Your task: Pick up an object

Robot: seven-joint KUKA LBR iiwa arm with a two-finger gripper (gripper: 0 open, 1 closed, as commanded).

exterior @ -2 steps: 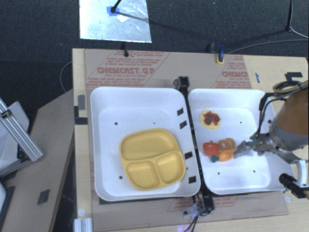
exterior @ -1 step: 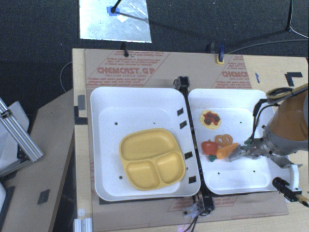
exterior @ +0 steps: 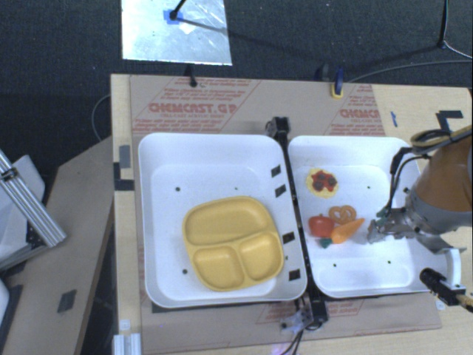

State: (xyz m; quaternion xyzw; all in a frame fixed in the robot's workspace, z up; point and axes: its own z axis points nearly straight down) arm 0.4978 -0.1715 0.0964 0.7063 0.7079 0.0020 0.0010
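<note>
White bins side by side: the left one holds a yellow divided tray (exterior: 233, 241); the right bin (exterior: 369, 283) holds a carrot (exterior: 346, 231), tomato (exterior: 321, 225), pretzel (exterior: 342, 214) and small pizza (exterior: 323, 183). The gripper (exterior: 381, 228) sits just beside the carrot; its state cannot be judged. Nothing lifted yet.

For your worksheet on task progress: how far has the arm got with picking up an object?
Done: the gripper has reached into the right bin, just right of the carrot. In hand: nothing visibly held. Left: grasp and lift; carrot, tomato, pretzel and pizza lie on the bin floor.
</note>
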